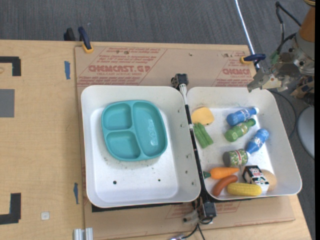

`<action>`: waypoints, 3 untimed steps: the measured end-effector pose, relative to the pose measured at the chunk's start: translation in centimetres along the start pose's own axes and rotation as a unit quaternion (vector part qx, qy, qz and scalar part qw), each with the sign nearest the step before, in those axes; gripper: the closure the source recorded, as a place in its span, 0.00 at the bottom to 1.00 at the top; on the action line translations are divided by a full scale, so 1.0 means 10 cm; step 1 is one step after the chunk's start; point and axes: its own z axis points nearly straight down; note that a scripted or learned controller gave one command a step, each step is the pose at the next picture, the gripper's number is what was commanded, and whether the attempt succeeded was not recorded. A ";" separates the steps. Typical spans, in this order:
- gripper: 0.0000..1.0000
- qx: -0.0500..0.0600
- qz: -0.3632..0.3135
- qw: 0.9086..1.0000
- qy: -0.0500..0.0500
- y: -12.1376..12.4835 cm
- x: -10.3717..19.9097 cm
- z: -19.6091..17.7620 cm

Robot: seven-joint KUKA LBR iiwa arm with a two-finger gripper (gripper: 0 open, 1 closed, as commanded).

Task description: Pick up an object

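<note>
The right bin [280, 115] holds several toy foods. At its far side lie a yellow wedge [202, 115], a green bean pod [202, 134], a blue bottle [241, 116], a green bottle [239, 130] and a second blue bottle [257, 140]. Nearer the front are a small can [236, 157], a carrot [223, 173], a sausage [224, 185], a corn cob [245, 189], a black-and-white carton [254, 174] and a tan bun [268, 180]. My gripper [263, 80] hangs over the bin's far right corner, above the rim and apart from every object.
The left bin [95, 149] carries a teal divided plate [134, 130]. Both bins rest on a cardboard sheet [125, 66] held by blue-and-orange clamps [86, 39]. A white rod [242, 19] slants across the floor at the top right.
</note>
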 end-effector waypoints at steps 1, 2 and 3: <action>0.00 0.001 0.052 0.999 0.001 -0.36 0.04 1.58; 0.00 0.018 0.042 0.999 -0.003 0.01 0.33 1.69; 1.00 0.025 0.042 0.999 -0.004 -0.01 0.32 1.60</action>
